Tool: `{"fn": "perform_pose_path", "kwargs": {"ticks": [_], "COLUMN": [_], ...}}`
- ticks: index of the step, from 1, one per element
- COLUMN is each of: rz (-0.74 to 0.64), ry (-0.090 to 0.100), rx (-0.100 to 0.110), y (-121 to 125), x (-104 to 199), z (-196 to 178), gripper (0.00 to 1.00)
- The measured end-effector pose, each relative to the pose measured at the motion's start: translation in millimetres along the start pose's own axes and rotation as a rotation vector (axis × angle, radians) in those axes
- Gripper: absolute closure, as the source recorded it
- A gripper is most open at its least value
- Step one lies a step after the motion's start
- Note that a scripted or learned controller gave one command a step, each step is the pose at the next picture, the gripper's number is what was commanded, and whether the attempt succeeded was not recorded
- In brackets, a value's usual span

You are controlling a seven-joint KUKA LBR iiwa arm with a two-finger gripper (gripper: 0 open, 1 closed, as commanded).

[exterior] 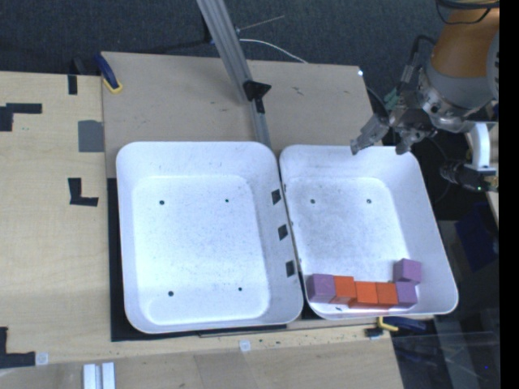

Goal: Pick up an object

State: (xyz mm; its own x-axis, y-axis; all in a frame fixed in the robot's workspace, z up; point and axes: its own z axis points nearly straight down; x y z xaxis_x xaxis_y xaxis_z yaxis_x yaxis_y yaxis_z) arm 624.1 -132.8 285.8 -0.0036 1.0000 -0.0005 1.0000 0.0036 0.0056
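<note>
The blocks (365, 290), probably light and stiff, are packed at the right bin's (422, 209) near edge, so the upper purple block (408, 270) is best taken by its free sides; the claw (379, 138) is seen released.

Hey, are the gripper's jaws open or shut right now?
Open. The gripper hangs over the right bin's far edge with its two jaws spread apart and nothing between them.

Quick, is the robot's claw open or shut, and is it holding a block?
Gripper: open, holding nothing, hovering over the right bin's far edge; the blocks lie at the near edge.
</note>
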Motion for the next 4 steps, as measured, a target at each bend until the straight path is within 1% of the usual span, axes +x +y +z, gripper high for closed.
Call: {"fn": "perform_pose_path", "kwargs": {"ticks": [1, 2, 3, 4], "rz": [0.006, -0.005, 0.005, 0.002], "ry": [0.0, 0.004, -0.001, 0.0], "rx": [0.016, 0.006, 0.005, 0.011], "y": [-29.8, -10.0, -5.4, 51.2], "x": [-56.2, 25.2, -18.6, -40.1], "z": [134.7, 121.4, 108.2, 186.5], "gripper": [0.0, 0.0, 0.0, 0.0]}}
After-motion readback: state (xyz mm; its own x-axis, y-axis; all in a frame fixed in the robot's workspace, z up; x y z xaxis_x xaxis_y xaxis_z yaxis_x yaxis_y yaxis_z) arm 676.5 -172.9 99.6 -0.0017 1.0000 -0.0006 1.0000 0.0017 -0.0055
